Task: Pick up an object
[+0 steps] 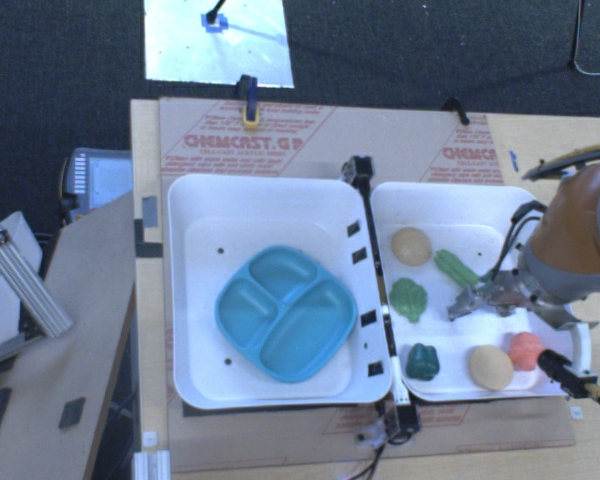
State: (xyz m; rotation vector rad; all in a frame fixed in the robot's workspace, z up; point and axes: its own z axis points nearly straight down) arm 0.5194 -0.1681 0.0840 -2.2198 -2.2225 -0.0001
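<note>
Right bin (480, 193): green veg (456, 268) just left of end effector (467, 303).

One fixed camera looks down aslant (seemingly from fairly high) over both bins (280, 193).

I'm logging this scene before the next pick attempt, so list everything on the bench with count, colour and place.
Bins: 2, white, side by side on the bench; left bin, right bin.
Divided plate: 1, blue, middle of the left bin.
Round tan item: 1, beige, upper left of the right bin.
Long green vegetable: 1, light green, right bin centre, beside the gripper.
Leafy green item: 1, green, left side of the right bin.
Dark green item: 1, dark green, lower left corner of the right bin.
Egg-shaped item: 1, cream, lower right bin.
Pink item: 1, pink-red, touching the cream one's right.
Arm: 1, grey and orange, from the right.
Gripper: 1, metal, low over the right bin.
</note>
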